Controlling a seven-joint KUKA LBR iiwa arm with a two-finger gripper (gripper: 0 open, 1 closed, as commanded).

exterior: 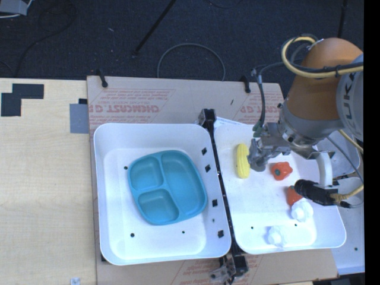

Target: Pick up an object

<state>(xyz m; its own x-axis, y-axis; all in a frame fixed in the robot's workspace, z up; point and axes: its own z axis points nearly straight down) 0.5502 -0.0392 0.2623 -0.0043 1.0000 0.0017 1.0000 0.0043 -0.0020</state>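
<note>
In the right bin (pixel 255 242) a yellow corn cob (pixel 241 160) lies near the left wall. My gripper (pixel 259 159) hangs low just right of the corn, close beside it, with nothing visibly between its fingers. A small red-orange pepper-like piece (pixel 281 170) sits to the gripper's right. Farther right lies another orange piece (pixel 293 195), with a white object (pixel 301 211) just below it. A second white object (pixel 275 236) rests near the bin's front edge.
The left bin (pixel 113 230) holds a blue three-compartment plate (pixel 166 186). A black divider (pixel 215 183) runs between the bins. A black cylindrical part with cables (pixel 317 193) sticks in over the right bin's right side. Cardboard (pixel 154 103) lies behind the bins.
</note>
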